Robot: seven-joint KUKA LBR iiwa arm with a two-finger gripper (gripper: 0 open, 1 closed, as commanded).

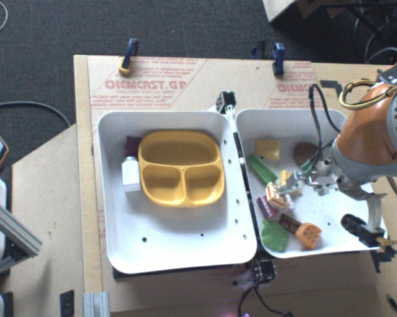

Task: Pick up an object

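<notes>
Robot arm's gripper [292, 185] hovers over toys in the right bin [337, 243], reaching stage; finger state unclear, next a descent onto one toy [276, 195]

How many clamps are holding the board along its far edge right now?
2. One clamp, blue with a yellow tip, sits at the far edge above the left bin; the other clamp, blue, sits above the right bin. Others may be hidden.

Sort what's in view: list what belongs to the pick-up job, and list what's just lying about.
Job:
gripper, low in the right bin
small toy beside it
green strip
yellow block
brown round piece
orange waffle piece

Lying about:
yellow divided tray in the left bin
white bottle
clamps
</notes>
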